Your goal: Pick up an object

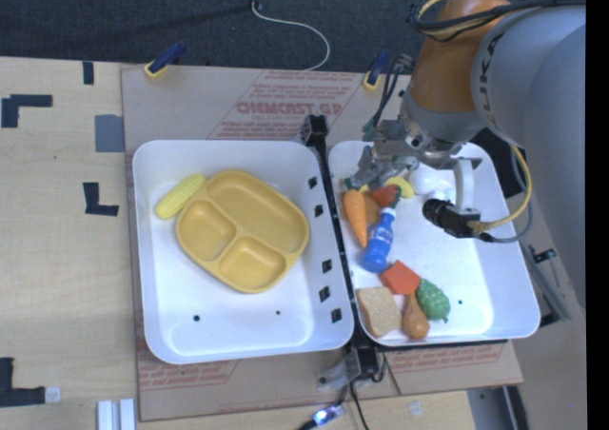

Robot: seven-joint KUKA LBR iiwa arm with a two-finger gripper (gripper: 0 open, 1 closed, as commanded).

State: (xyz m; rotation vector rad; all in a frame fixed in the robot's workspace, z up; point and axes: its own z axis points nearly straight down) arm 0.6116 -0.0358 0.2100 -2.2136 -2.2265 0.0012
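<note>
Gripper [373,171] fingers sit low over the top-left corner of the right white plastic bin [504,266], and you cannot tell how they are set. Nothing looks lifted yet, so the pick remains undone. Just below lie the orange plastic carrot [355,216] and the blue plastic bottle [379,240]. Your grey arm [519,52] reaches in from the right, wrist angled downward.

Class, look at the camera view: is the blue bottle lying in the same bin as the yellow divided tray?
No, the blue bottle lies in the right bin beside the carrot, while the yellow tray sits in the left bin.
</note>
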